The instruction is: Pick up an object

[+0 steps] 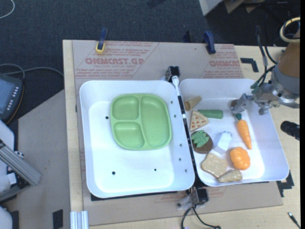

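The gripper (249, 105) is seen over the right bin (279, 142) near its two o'clock corner, fingers (238, 105) spread wide with nothing between them. A toy carrot (244, 133) lies just below, at the gripper's six o'clock, apart from it. An orange fruit (239, 158), bread slices (215, 164), a pizza wedge (198, 121), a green pod (211, 113) and a pale blue item (223, 140), hard to make out, are scattered about the bin. The arm is cut off at the frame's three o'clock edge. A green divided plate (141, 121) sits in the left bin (100, 175).
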Available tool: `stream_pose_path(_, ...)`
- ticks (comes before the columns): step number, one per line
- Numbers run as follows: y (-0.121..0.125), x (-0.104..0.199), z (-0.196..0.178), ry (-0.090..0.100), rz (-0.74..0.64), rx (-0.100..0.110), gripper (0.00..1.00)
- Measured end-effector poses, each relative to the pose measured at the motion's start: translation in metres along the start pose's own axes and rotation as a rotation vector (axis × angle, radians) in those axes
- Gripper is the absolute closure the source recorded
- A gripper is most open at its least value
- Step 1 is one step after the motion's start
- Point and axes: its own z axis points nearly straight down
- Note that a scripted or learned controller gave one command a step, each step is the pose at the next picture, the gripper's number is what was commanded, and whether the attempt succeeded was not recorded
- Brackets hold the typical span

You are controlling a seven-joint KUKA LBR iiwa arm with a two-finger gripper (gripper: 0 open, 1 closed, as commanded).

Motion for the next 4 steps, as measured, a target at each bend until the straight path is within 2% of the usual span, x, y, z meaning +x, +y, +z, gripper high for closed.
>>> stream_pose_path(1,0.003,0.000,-0.009,-0.003,-0.003,-0.015,0.00)
stream_pose_path(2,0.008,0.002,0.054,-0.002,-0.004,-0.010,0.00)
stream_pose_path(3,0.008,0.003,0.097,-0.002,-0.004,-0.010,0.00)
stream_pose_path(4,0.010,0.002,0.083,-0.004,-0.003,-0.017,1.00)
